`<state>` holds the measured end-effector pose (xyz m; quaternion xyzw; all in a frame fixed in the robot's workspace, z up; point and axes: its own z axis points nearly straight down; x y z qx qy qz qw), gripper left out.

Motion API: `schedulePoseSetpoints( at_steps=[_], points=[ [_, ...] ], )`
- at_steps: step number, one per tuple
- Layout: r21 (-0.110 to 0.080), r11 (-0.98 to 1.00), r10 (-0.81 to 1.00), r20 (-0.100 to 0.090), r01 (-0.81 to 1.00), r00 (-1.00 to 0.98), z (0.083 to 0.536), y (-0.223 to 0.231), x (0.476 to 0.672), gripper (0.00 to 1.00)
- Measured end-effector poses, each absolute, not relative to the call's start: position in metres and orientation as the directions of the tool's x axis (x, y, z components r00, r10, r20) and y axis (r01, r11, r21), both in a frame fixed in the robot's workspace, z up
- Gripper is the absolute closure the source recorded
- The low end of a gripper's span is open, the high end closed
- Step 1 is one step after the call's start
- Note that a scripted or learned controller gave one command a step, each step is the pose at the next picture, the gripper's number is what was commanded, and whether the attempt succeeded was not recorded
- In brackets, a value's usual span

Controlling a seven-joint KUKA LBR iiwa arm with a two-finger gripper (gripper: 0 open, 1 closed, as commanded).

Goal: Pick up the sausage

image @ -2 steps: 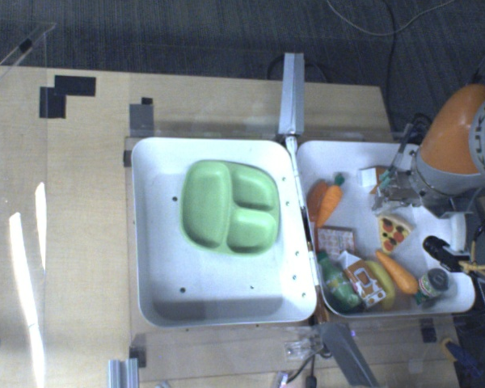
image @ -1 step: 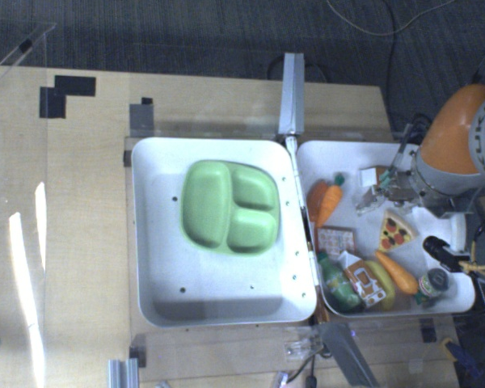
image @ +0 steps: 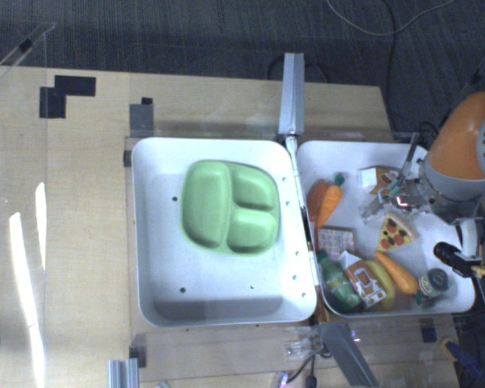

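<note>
The grey metal hand [image: 398, 191] of the arm sits low over the upper right part of the right shallow white bin [image: 352, 153], and whether it is open or closed cannot be told from this slanted look. Behind it rises the grey arm with its orange band [image: 463, 145], coming in from the right. Just below the hand lies a flat triangular toy pizza slice [image: 396, 233], and just beside it to the upper left a small brown-and-white toy piece [image: 380, 176], too blurred to name. Lower down, near the bin's front right, rests the long orange sausage-like toy [image: 397, 272], well clear of the hand. To its left are a boxed packet with a red and yellow label [image: 366, 284], a green leafy toy [image: 339, 285], and a small pink patterned square [image: 335, 240]. An orange toy carrot with a green top [image: 327, 201] lies by the bin's left wall. The left shallow white bin [image: 158, 217] holds a pale green divided plastic tray [image: 229, 206]. Both bins stand on the light wooden desk [image: 81, 217].
</note>
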<state>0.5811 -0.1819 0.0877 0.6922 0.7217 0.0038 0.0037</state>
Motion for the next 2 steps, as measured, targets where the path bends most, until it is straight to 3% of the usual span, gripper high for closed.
schedulePoseSetpoints(
  at_steps=[1,2],
  points=[
    [0.015,0.043,0.999,0.002,0.999,-0.043,0.0974,-0.1806,0.5839,1.0],
    [0.015,0.043,0.999,0.002,0.999,-0.043,0.0974,-0.1807,0.5839,0.0]
  ],
)
